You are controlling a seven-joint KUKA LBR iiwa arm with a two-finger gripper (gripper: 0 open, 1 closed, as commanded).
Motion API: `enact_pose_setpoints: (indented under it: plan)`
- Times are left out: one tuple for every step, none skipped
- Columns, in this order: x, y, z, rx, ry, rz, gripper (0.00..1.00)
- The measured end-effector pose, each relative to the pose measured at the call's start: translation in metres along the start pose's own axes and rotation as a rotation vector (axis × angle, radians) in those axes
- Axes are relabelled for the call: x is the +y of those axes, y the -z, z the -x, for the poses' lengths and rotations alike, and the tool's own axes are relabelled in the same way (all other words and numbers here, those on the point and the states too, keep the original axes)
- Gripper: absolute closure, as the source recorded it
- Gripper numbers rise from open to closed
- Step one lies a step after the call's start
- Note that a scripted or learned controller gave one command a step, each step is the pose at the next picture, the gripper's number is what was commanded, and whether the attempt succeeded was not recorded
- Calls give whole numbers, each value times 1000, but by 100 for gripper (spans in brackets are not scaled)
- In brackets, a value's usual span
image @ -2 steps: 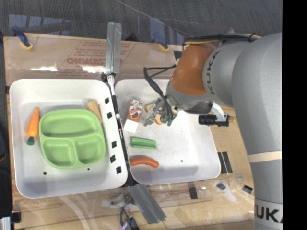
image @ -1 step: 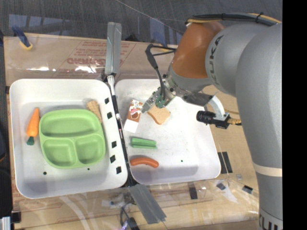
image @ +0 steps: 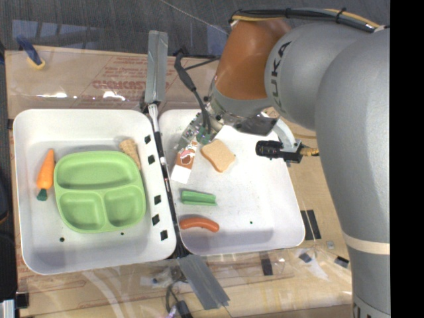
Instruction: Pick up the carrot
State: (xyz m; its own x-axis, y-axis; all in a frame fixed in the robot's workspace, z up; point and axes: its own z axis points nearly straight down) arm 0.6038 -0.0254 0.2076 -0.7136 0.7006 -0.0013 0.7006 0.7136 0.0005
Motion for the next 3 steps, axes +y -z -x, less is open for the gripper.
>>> enact_pose_setpoints:
  plan:
    - [64, -17, -38, 2, -120, 0, 100]
    - [58, 41, -86, -2, 10, 3, 100]
    - [25, 52, -168, 2, 132, 0, 100]
